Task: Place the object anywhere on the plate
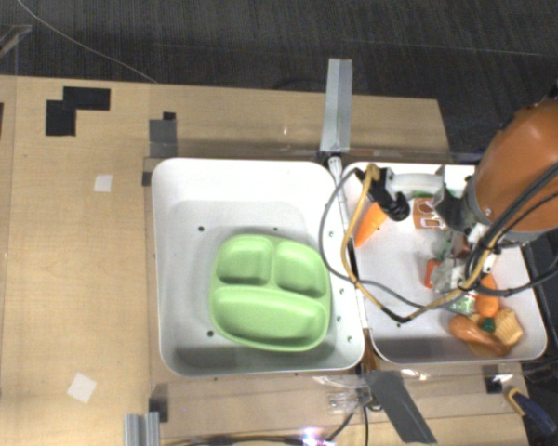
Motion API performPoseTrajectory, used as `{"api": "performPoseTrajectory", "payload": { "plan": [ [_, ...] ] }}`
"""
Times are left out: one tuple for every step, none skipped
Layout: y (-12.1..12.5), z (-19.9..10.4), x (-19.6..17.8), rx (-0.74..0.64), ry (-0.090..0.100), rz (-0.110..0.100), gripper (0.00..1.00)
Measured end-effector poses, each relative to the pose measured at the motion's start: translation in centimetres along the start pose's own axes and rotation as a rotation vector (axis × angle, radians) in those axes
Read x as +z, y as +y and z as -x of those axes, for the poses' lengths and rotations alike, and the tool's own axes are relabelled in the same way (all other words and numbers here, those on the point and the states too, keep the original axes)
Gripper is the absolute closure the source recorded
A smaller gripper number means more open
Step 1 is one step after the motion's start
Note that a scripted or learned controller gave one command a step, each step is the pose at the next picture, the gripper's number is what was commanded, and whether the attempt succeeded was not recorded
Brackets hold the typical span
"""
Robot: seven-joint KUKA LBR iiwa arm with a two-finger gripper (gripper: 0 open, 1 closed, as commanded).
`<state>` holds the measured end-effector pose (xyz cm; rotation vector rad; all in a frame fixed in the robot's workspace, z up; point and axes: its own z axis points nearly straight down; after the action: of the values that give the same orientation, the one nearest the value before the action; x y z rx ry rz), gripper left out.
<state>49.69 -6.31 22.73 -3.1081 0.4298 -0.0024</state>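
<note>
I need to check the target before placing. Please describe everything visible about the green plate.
The green plate looks like light green plastic with a smooth, slightly glossy surface. It has rounded corners and three compartments: two smaller ones on the far side and one long one on the near side. It lies flat on the floor of the left bin, slightly turned, with nothing on it.

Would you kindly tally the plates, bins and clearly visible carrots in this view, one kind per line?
Green plate: 1
White bins, left bin and right bin: 2
Carrot near the right bin's top-left: 1
Total: 4
The toys under the arm are too cluttered to count.
</note>
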Motion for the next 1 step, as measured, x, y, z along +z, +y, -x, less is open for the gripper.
{"api": "performPoseTrajectory", "payload": {
  "plan": [
    [-2.38, 0.86, 3.38, -0.007, -0.002, 0.001, 1.0]
  ]
}}
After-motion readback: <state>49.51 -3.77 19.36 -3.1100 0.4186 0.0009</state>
